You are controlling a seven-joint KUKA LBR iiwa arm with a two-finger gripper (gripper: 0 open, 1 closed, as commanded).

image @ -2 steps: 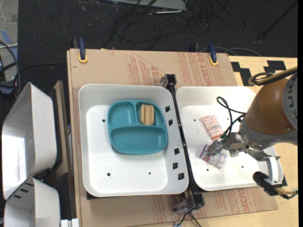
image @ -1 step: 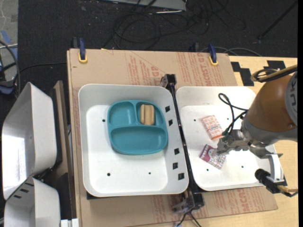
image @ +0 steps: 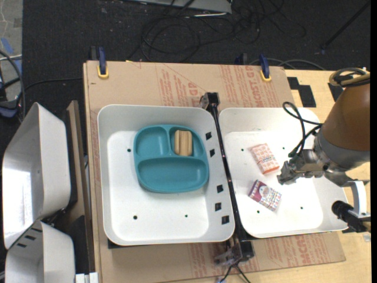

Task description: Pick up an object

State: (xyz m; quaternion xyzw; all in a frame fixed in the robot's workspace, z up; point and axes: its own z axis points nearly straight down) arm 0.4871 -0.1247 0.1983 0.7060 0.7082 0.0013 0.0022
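A brown cardboard-covered bench (image: 177, 81) is filling the middle of the frame, and two shallow white bins are sitting on it side by side. The left bin (image: 112, 175) is holding a teal divided plate (image: 171, 173) at its centre, and a tan wooden block (image: 183, 142) is lying in the plate's upper right compartment. The right bin (image: 306, 217) is lying in the centre right of the frame, with the grey arm (image: 347, 134) (its orange band curving at the right edge) reaching over it from the right. The gripper (image: 287, 176) is hovering low over the right bin's middle, and whether its fingers are spread or closed cannot be told from this angle; nothing is showing between them. A pink and white packet (image: 264, 158) is lying just left of the gripper, slightly above it in the frame. A smaller purple and white packet (image: 264, 194) is lying below that one, toward the bin's lower left, apart from the gripper.
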